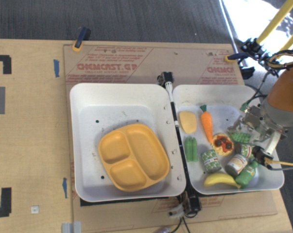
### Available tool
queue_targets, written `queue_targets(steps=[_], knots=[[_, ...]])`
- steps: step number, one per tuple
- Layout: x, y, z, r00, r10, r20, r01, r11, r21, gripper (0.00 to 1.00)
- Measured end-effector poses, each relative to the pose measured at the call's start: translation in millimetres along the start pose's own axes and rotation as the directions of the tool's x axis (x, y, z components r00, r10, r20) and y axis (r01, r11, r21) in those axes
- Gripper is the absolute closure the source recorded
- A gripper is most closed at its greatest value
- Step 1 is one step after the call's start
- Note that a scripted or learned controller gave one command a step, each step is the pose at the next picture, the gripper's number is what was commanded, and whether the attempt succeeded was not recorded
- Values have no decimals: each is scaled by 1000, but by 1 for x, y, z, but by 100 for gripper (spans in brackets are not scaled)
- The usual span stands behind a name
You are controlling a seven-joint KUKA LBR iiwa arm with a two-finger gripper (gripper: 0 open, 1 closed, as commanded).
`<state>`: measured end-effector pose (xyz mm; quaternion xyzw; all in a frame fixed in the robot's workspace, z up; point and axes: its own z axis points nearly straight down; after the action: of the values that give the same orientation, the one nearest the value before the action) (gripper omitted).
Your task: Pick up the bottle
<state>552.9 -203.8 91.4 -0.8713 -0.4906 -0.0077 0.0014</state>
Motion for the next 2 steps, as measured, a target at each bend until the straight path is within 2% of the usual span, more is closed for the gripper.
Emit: queue_targets(steps=[1,2], knots=[[4,-1,1,1000,-3,-5,3,1000,2,0],[-9,-31,1,988,153,0,-153,988,-2,0]])
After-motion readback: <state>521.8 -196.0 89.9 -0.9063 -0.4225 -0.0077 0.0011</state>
